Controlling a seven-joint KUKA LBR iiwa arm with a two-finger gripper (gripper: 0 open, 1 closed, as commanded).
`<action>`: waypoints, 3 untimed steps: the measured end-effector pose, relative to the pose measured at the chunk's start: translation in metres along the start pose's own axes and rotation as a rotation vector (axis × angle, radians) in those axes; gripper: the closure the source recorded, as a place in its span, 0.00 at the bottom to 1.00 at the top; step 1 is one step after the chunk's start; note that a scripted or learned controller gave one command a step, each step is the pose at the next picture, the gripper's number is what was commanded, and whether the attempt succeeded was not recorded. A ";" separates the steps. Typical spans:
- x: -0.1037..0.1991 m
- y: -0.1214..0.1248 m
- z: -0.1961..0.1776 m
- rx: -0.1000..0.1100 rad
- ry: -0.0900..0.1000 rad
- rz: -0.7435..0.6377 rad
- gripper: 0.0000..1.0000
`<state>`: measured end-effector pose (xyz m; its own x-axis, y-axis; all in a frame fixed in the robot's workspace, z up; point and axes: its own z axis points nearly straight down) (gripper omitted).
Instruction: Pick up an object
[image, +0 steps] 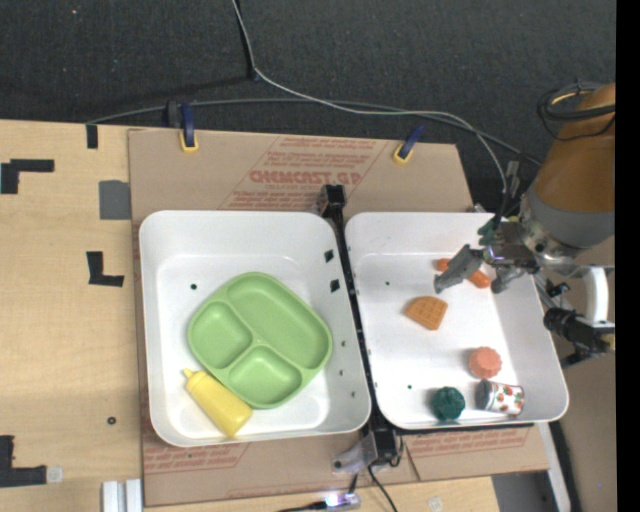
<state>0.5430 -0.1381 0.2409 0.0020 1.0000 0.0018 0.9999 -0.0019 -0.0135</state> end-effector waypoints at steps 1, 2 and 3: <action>0.000 0.002 -0.006 -0.012 -0.002 -0.003 0.00; -0.007 0.006 0.042 -0.008 -0.002 -0.002 0.00; -0.003 0.013 0.103 -0.008 -0.002 -0.003 0.00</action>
<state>0.5544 -0.1413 0.1379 -0.0014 1.0000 0.0001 1.0000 0.0014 -0.0055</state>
